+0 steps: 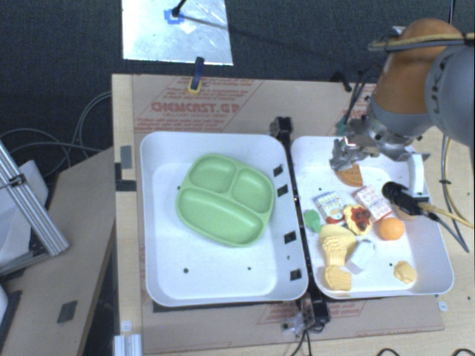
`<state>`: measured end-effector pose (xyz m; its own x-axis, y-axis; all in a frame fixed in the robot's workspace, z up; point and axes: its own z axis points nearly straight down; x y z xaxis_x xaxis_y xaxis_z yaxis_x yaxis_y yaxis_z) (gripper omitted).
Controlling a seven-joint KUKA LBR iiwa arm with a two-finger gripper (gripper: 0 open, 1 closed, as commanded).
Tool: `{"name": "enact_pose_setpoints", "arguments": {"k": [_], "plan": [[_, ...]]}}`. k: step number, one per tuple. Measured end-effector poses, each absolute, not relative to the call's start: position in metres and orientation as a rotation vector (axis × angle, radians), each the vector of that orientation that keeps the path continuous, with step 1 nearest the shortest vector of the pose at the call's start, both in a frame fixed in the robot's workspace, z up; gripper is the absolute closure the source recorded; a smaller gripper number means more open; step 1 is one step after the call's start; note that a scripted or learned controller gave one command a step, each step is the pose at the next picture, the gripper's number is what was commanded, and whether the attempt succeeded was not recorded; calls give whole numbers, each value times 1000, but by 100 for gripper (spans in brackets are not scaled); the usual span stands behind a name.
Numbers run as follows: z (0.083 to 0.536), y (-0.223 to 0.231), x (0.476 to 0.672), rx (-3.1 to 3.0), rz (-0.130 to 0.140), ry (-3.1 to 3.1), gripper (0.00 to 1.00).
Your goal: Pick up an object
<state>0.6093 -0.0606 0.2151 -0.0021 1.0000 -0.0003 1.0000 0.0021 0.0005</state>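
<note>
**Picking From the Right Bin**

Desk (215, 99) edge and bin rims are lying nearest the camera. Arm (423, 65) is reaching in over the right bin (434, 269), its gripper (346, 156) hanging above a brown flat piece (350, 175); its opening cannot be told. Descending straight is advisable. Left bin (159, 228) is carrying a green divided plate (225, 199). An orange ball (390, 229), yellow toy (335, 246) and wrappers (328, 202) are crowding close by.

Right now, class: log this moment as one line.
gripper: over right bin's far end | beside: tan flat item | left bin: green divided plate
</note>
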Motion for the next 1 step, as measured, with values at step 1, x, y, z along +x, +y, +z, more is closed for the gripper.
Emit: {"name": "enact_pose_setpoints", "arguments": {"k": [1], "plan": [[216,-65,616,2219,3,2221,100]]}}
